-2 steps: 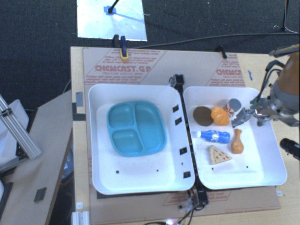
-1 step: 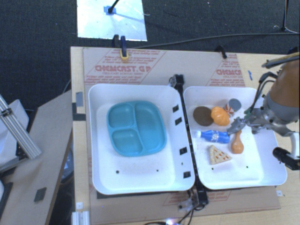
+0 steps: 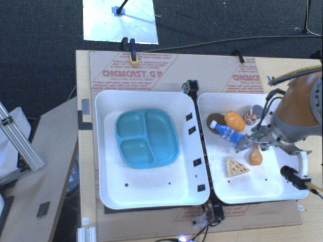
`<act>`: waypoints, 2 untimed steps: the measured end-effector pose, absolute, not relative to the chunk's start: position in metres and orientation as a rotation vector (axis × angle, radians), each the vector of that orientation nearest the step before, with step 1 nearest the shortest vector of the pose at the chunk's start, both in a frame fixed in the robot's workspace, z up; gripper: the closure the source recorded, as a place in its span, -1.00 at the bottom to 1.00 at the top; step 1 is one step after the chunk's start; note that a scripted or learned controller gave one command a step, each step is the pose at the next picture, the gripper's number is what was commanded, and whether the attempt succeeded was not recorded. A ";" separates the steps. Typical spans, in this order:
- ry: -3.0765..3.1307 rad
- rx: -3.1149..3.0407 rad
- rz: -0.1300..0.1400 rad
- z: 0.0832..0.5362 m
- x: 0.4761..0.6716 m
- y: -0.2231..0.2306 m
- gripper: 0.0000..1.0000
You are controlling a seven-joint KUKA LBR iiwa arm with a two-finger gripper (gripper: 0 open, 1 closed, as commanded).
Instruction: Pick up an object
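Lowered into the right-hand shallow white bin [image 3: 282, 188], the two-finger gripper [image 3: 251, 141] is seen at the end of the grey arm with its orange band [image 3: 302, 102]; whether it is open or closed cannot be told, as its tip is lost in dark metal and shadow. Just beside it a small blue plastic bottle with a white cap [image 3: 226, 132] is found lying on its side, its lower end touching or nearly touching the tip. Below the tip a small orange pear-shaped toy [image 3: 256, 156] is set, and a round orange fruit-like toy [image 3: 234, 120] lies just above the bottle. A tan wedge like a pizza slice [image 3: 235, 167] is placed further down the bin.

The bottle is judged the likely target: it is probably light, stiff and smooth, so it may roll or slip if pinched near an end. It would best be taken across the middle of its body.

In the left white bin [image 3: 111, 183] a turquoise divided plastic plate [image 3: 147, 137] is held.
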State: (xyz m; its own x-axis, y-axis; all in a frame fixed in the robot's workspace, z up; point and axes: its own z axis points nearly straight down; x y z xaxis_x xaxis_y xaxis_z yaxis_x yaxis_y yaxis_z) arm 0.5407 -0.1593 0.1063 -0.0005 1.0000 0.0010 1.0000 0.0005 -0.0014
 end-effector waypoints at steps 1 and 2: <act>-2.224 -2.223 -0.003 0.119 0.542 -0.159 1.00; -2.232 -2.222 -0.006 0.180 0.551 -0.164 1.00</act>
